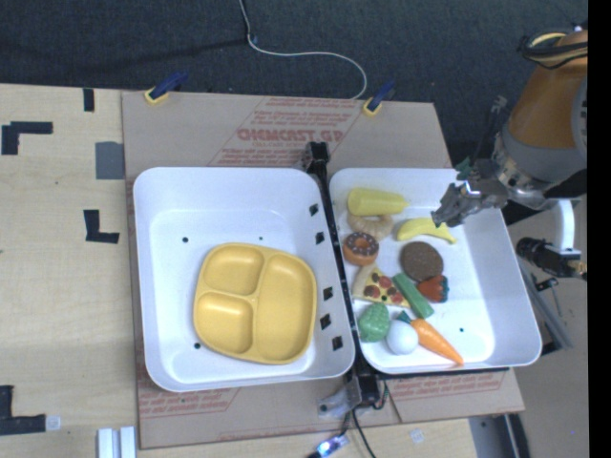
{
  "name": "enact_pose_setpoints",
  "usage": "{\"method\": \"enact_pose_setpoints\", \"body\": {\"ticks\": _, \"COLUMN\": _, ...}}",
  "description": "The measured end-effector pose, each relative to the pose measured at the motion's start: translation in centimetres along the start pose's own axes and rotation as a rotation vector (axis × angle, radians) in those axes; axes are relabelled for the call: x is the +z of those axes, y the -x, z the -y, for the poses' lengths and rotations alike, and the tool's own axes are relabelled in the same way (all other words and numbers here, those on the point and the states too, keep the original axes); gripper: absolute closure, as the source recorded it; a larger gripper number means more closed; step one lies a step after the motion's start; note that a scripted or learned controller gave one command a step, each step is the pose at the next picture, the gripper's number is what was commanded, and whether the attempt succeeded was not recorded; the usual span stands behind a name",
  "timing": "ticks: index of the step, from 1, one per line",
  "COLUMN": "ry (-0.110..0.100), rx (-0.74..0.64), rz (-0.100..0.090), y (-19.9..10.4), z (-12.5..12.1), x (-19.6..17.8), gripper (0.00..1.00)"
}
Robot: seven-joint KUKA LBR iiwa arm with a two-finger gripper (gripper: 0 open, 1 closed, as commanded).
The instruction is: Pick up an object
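The right bin (496, 284) holds several toy foods: a yellow pepper (375, 200), a banana (424, 229), a donut (361, 247), a brown patty (420, 259), a pizza slice (374, 286), a green cucumber (412, 295), a red piece (434, 288), broccoli (374, 322), a white egg (402, 338) and a carrot (438, 342). My gripper (449, 210) hangs over the bin's upper right part, just right of the banana and above it, with nothing visibly between its fingers.
The left bin (162, 256) holds a yellow divided plate (256, 302). Both bins rest on a cardboard sheet (277, 132). A white cable (296, 53) runs across the dark floor behind. The arm (544, 113) comes in from the right.
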State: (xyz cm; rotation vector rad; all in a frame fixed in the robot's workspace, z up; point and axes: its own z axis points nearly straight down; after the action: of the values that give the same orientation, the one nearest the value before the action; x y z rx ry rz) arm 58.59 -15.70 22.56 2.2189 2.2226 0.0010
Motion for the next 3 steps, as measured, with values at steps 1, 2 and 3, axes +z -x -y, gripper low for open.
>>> {"method": "enact_pose_setpoints", "body": {"ticks": 1, "ry": -0.003, "rx": -0.003, "rz": -0.001, "y": -4.9, "z": 2.4, "x": -0.9, "gripper": 1.00}}
{"method": "enact_pose_setpoints", "body": {"ticks": 2, "ry": -0.006, "rx": -0.004, "rz": -0.002, "y": -9.9, "z": 5.4, "x": -0.8, "gripper": 1.00}}
{"method": "enact_pose_setpoints", "body": {"ticks": 3, "ry": -0.005, "rx": -0.003, "rz": -0.001, "y": -13.0, "z": 6.5, "x": -0.6, "gripper": 1.00}}
